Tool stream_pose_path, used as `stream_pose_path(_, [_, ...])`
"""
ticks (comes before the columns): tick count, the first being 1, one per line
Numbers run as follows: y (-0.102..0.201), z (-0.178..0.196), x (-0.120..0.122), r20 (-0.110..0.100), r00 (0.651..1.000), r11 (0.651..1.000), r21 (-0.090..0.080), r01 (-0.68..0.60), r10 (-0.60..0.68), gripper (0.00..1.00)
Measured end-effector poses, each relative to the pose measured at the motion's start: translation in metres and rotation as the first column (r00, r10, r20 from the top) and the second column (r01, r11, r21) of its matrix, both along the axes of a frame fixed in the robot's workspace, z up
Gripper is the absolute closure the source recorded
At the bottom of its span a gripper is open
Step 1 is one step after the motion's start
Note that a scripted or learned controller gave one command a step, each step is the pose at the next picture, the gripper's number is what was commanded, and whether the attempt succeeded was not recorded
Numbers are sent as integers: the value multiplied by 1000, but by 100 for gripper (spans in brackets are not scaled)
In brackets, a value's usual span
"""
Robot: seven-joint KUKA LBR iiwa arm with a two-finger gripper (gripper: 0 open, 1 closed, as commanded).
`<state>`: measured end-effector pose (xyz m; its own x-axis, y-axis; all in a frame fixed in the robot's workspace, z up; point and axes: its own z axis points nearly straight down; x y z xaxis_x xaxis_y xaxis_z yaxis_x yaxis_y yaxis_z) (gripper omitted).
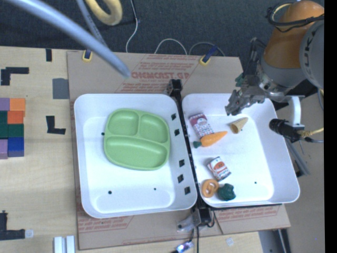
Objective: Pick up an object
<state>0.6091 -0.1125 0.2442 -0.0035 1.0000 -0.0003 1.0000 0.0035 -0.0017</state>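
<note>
**Cone just below my fingers, tip pointing away to the right**

My fingers (235, 105) hang over the upper part of the right bin (281, 157), near its back wall, and from this slant I cannot tell whether they are apart or together; nothing shows between them. The nearest thing to take is the small tan cone (238, 124), lying on the bin floor just toward the front from me and a touch right. Its long axis runs slantwise, so I judge I should close across its narrow width. The carrot (213, 138) lies farther off toward the left bin (84, 141), beside the red packet (200, 124).
</note>
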Motion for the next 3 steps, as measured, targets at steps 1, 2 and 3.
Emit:
stream_pose_path(1, [51,-11,-19,-1,1000,1000,1,-1,1,100])
stream_pose_path(2, [109,-6,-22,0,1000,1000,2,-4,4,100])
stream_pose_path(3, [164,-2,-38,-1,1000,1000,2,-3,3,100])
